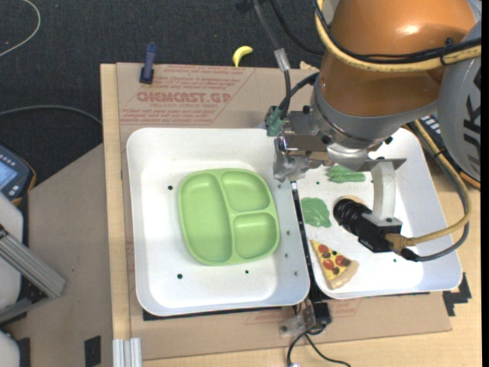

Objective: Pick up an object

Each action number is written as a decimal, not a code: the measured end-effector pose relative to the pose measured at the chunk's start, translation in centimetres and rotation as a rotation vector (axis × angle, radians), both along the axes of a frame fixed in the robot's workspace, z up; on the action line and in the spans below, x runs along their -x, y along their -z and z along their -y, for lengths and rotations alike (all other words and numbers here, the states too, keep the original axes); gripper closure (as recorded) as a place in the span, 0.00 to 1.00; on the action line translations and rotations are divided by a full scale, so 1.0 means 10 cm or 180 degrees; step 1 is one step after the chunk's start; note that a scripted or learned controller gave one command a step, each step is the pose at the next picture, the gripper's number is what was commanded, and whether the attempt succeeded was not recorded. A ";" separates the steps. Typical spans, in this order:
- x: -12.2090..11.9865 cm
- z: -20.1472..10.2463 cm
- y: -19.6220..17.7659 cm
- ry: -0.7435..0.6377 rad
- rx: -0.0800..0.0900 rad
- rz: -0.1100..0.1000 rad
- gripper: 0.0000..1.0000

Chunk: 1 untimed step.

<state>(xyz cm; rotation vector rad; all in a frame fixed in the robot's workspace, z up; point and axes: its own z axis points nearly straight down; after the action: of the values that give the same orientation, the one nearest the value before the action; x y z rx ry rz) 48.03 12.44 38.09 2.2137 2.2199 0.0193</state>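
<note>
The brown cardboard sheet (191, 98) with red lettering lay under both bins. The grey arm with the orange band (390, 44) reached in from the right and stood over the far half of the right white bin (435, 274). The left white bin (149, 281) touched the right bin along their shared edge.

The light green, three-compartment plastic plate (228, 216) lay flat at the centre of the left bin. The gripper (302, 155) was above the far left corner of the right bin, close to the shared edge. Its degree of opening could not be determined, and no object was seen in its grasp.

The toy pizza slice (335, 263) with red topping lay near the near left corner of the right bin. The flat green leaf-shaped piece (315, 211) lay beside the left edge, between the pizza slice and the gripper. The smaller dark green piece (345, 176) lay further in, just below the wrist. A small yellow curved item (242, 53) lay beyond the far edge of the sheet.
</note>
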 end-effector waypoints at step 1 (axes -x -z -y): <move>0.02 0.13 1.41 0.0019 0.0018 -0.0074 1.00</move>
<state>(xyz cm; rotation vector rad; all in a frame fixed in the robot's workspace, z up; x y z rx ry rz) 47.80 11.18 24.02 2.2291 2.2222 -0.0129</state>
